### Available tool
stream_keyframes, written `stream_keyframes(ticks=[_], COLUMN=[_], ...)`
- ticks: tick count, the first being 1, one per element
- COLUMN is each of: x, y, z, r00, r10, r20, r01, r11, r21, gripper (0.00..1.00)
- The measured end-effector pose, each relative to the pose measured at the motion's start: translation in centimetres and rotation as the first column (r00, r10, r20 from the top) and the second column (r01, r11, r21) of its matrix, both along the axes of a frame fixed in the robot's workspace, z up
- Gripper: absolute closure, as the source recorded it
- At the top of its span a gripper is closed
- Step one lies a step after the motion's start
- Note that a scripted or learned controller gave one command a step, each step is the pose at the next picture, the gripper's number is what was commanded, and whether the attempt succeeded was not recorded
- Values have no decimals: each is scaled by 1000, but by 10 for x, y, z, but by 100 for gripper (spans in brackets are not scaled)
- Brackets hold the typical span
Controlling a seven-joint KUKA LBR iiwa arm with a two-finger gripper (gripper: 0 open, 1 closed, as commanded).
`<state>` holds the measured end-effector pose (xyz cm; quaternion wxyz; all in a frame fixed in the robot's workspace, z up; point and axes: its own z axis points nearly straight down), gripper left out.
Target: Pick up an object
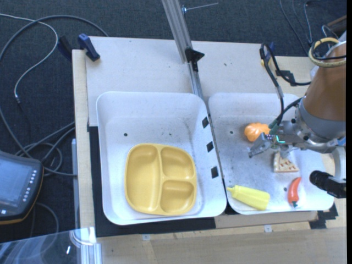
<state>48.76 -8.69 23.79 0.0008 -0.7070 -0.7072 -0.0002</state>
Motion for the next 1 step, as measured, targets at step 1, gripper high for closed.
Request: stream_keyframes(ticks=[1], x=[-11], y=[-1], z=[-53], r00=[1000], r10=[-1], r20=[-7], r01=[1], r11=[1000], r21=[1], gripper=[0])
